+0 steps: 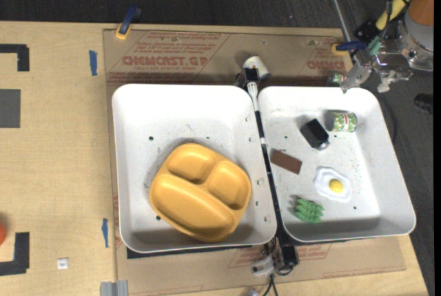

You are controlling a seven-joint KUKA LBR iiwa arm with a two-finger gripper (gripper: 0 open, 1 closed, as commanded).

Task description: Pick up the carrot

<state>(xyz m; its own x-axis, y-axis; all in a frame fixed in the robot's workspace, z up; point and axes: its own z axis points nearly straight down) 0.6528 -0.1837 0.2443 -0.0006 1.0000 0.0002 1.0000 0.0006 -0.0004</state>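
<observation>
Carrot picking is judged to be only at the approach stage. The gripper [363, 74], whose opening cannot be told, is being held over the far corner of the right bin [393, 177], near a green can [341, 122]. An orange shape [2, 234], possibly the carrot, is lying at the left edge of the tabletop [55, 150], well apart from both bins. A long reach across is being called for next.

Two bins are set side by side on the table [55, 150]. The bread loaf [200, 190] is seen in the left bin [131, 109]. In the right bin [393, 205], a can [341, 122] is placed behind the fried egg [335, 184], with a block [314, 133] just left of it.
</observation>
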